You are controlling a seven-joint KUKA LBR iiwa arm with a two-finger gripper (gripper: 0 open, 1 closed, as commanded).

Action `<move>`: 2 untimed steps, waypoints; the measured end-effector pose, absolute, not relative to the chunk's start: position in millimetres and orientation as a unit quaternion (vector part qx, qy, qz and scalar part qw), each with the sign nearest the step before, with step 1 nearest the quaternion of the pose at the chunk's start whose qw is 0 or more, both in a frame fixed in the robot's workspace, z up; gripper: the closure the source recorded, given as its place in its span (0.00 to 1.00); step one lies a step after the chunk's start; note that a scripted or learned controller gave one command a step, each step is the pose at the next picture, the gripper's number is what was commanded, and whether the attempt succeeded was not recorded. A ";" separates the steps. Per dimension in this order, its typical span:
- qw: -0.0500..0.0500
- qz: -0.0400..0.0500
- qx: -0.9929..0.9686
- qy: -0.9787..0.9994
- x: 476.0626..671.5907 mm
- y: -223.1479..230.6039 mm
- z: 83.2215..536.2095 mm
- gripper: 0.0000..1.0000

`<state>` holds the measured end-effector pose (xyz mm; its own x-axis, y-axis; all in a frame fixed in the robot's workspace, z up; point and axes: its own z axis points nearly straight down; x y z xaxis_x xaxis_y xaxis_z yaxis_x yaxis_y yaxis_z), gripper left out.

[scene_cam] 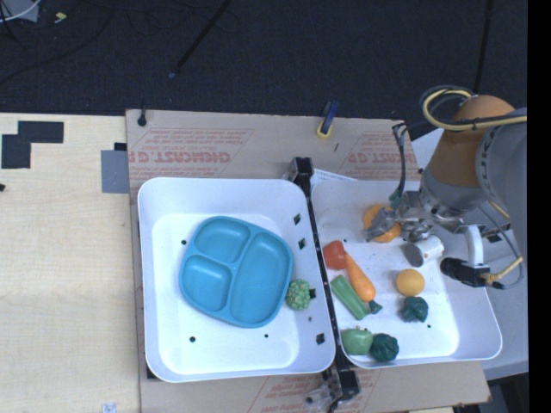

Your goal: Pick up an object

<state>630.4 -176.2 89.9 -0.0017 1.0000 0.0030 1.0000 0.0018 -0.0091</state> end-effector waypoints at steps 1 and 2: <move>0.005 0.003 -0.707 -0.708 630.3 -176.8 102.4 1.00; -0.002 -0.001 -0.707 -0.707 631.2 -179.2 166.4 1.00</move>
